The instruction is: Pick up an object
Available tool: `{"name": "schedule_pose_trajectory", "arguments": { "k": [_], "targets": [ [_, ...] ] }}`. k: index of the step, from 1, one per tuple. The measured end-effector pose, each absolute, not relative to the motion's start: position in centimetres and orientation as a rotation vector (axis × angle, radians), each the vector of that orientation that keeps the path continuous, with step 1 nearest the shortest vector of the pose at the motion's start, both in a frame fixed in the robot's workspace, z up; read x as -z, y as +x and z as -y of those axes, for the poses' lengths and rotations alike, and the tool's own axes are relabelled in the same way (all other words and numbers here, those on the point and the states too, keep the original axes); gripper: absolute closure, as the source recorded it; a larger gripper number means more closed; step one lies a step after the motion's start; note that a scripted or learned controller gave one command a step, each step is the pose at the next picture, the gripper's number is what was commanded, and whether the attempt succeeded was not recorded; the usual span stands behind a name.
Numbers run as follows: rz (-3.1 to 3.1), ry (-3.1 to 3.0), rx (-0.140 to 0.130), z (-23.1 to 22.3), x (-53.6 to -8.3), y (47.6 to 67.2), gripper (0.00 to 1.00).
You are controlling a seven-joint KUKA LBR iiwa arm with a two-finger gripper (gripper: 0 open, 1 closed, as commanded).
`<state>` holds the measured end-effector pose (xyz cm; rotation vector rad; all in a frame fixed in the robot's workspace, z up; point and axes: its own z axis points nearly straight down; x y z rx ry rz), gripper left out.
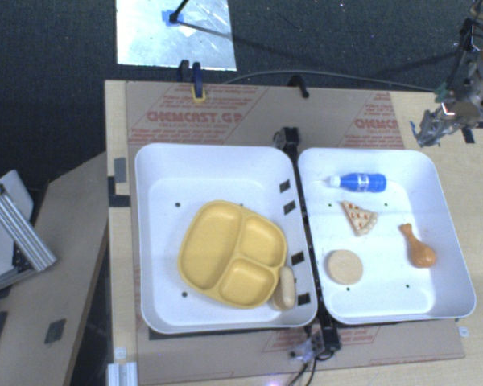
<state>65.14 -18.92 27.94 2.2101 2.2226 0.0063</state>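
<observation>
Two bins are set side by side on the bench (225,107). In the left bin (157,175) a tray (225,248) is placed near the middle, with a bun (286,288) touching its near right corner. In the right bin (447,296) a bottle (361,182) is laid at the far side, a wedge (359,216) just near of it, a disc (344,266) nearer still, and a drumstick (419,248) to the right. The gripper (435,127) is seen beyond the right bin's far right corner.
</observation>
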Motion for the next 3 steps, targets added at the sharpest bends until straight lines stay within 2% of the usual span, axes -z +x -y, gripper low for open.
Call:
{"name": "schedule_pose_trajectory", "arguments": {
  "k": [2, 3],
  "targets": [
    [-2.229, 2.212, -0.003, 8.2, -28.1, 65.7, 1.0],
    [-2.233, 2.212, -0.001, 2.7, -26.4, 64.4, 1.0]
  ]
}}
